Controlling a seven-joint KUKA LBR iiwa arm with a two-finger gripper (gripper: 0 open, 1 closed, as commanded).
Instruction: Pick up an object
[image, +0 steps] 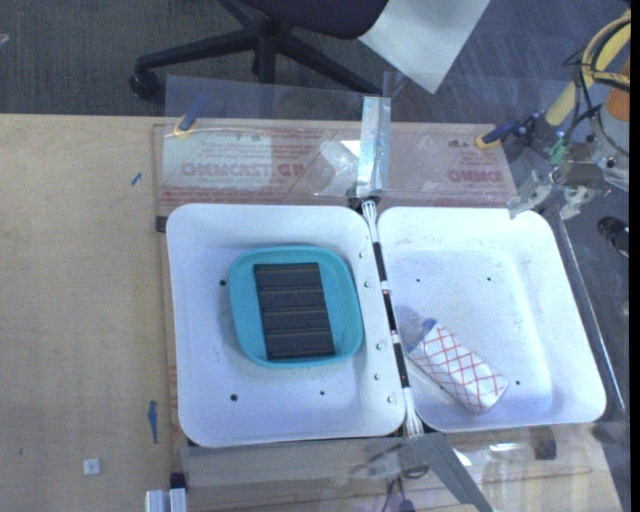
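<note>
The end effector (548, 190) hangs over the far right corner of the right bin (560, 390), whether open or closed unclear. The nearest target, a red-checked pouch (458, 366), lies toward the bin's near left, its long axis diagonal. A teal tray (240, 310) sits in the left bin (195, 400).
</note>
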